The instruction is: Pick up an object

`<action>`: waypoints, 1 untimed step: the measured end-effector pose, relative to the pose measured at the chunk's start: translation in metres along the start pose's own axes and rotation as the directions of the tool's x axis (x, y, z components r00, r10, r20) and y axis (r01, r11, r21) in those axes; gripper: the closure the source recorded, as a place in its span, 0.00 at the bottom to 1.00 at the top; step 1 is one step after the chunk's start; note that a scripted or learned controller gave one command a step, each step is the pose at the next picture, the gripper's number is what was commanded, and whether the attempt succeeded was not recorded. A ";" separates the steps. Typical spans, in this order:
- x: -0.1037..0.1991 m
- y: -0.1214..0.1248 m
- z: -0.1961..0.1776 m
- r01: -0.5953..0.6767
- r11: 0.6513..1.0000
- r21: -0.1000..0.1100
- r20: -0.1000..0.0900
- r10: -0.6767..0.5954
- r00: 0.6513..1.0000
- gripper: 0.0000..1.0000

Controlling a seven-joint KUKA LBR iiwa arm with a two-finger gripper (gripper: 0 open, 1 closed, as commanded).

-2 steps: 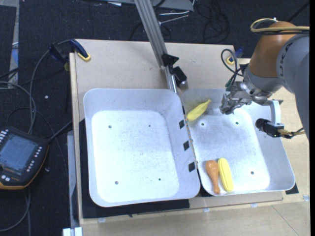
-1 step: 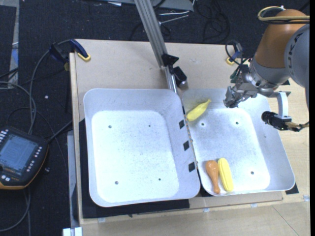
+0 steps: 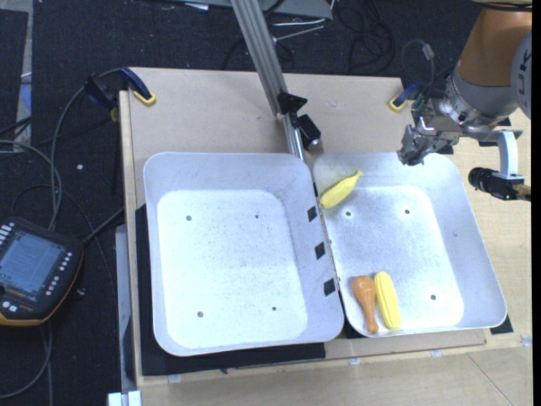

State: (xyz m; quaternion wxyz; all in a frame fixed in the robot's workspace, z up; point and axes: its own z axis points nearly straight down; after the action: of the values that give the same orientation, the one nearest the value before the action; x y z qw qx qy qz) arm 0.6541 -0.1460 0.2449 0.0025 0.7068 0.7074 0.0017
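Observation:
In the right bin (image 3: pixel 456 227) lie three items. A yellow banana-like piece (image 3: pixel 339 189) rests near the bin's far left corner. At the near edge an orange drumstick-shaped toy (image 3: pixel 367 299) lies beside a yellow corn cob (image 3: pixel 387 299), the two touching. My gripper (image 3: pixel 414 152) hangs over the far right rim of that bin, well away from all three, and nothing shows between its fingers.
The left bin (image 3: pixel 169 184) stands alongside, its inner rim meeting the right bin. A slanted metal pole (image 3: pixel 266 57) with a black clamp rises at the far end between the bins. Yellow clamps (image 3: pixel 144 97) mark the bench's far corners. A teach pendant (image 3: pixel 30 269) lies left.

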 end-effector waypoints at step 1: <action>0.000 0.000 -0.016 0.000 1.000 0.005 -0.001 0.000 1.000 1.00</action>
State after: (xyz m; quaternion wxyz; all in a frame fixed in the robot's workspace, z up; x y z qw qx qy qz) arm 0.6545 -0.1459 0.2608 0.0005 0.7070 0.7073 0.0004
